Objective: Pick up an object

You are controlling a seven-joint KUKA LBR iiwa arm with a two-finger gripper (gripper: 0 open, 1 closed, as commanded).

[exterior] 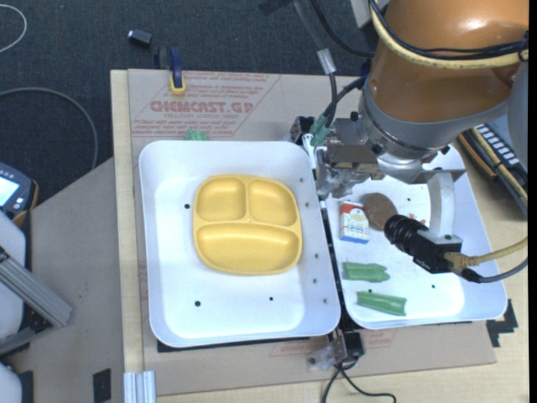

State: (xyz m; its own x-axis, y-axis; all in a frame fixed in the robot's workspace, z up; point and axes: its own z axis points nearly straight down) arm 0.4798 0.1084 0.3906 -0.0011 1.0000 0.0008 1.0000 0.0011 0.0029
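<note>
My gripper hangs low over the far left corner of the right bin, close to the wall between the two bins. The big orange and grey wrist covers most of it from above. Just in front of it lies a small white, red and blue carton. A brown rounded object rests right of the carton. Two green pea pods lie nearer the front of the same bin. I see nothing held in the gripper.
The left bin holds a yellow divided plate. A black cable fitting hangs from the arm over the right bin. A blue and yellow clamp sits at the bench's far edge.
</note>
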